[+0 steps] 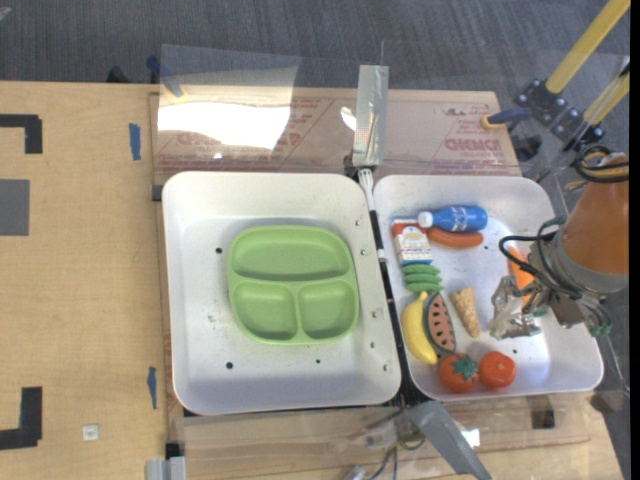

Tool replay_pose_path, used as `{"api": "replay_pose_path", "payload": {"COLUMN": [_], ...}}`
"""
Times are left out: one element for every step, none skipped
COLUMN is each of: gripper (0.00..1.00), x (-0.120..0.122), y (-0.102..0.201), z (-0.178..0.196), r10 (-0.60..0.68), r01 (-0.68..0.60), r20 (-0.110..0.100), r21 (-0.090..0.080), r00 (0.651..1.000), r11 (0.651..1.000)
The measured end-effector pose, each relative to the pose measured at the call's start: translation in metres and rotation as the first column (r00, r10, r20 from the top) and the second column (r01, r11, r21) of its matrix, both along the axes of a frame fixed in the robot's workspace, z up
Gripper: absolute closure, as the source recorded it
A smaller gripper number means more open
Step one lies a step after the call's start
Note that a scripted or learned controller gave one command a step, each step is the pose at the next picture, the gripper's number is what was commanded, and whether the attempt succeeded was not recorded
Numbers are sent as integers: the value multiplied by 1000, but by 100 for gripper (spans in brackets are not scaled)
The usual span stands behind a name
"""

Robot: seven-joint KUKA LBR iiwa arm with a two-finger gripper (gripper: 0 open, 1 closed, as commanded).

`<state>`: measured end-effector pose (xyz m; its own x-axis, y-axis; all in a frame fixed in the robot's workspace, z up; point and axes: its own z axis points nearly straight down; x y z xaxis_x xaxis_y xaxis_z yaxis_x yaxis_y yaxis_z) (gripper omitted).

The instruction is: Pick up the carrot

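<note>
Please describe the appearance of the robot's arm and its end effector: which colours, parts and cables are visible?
The arm has a wide orange band, with grey metal beneath it at the wrist. Black cables loop along its side. The end effector is silvery grey metal with two thin fingers.

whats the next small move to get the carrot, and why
Probably shift the gripper slightly toward the bin's far side, then lower it: it sits in the right bin, and the carrot shows as an orange sliver just beyond it, partly hidden by the arm.
</note>
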<state>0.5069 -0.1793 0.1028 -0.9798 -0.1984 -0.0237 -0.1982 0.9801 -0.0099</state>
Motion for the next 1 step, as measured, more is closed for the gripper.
{"api": "replay_pose_path", "payload": {"gripper": [100], "x": [43], "y": [117], "z": [87], "r10": [146], "r01": [-146], "r20": [-10], "r21": [6], "r00": [989], "r11": [989]}}
